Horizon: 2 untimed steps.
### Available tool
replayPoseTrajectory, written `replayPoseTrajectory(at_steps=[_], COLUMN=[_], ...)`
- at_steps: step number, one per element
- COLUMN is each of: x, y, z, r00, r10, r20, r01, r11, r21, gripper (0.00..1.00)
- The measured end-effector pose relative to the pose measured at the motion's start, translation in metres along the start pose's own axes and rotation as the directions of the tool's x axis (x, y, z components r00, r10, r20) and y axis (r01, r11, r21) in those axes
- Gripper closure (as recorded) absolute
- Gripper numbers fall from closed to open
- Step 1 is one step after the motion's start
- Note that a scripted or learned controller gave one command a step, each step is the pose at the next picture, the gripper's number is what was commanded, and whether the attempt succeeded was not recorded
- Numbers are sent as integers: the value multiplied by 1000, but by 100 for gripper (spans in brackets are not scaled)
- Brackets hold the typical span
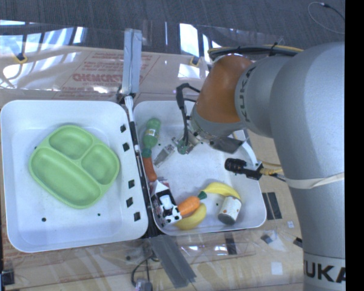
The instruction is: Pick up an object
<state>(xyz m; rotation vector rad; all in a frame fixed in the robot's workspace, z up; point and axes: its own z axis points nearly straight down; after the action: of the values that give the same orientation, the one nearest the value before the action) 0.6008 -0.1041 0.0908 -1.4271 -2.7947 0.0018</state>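
Observation:
The right bin [246, 156] holds several small objects. A green bottle [150, 132] lies against its left wall, with an orange stick-shaped piece [150, 169] just below it. Along the front lie a black-and-white cow toy [165, 207], an orange carrot [190, 206], a yellow banana [222, 190], a second yellow piece [192, 220] and a small white can [230, 210]. My gripper [172, 151] hangs low over the bin's upper middle, just right of the bottle. Its fingers [162, 156] stand open with nothing between them.
The left bin [18, 223] holds a green divided plate [74, 164]. A ridge with black clips [131, 180] separates the two bins. The arm's orange band [221, 93] and grey body cover the right bin's far and right side.

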Motion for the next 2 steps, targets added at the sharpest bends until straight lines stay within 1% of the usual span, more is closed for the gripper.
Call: replayPoseTrajectory(at_steps=[1,2], x=[26,4], y=[-36,-75], z=[0,-51], r00=[992,992], r10=[-128,-129], r20=[1,2], r01=[128,129], r11=[992,992], r21=[-1,-2], gripper=[0,0])
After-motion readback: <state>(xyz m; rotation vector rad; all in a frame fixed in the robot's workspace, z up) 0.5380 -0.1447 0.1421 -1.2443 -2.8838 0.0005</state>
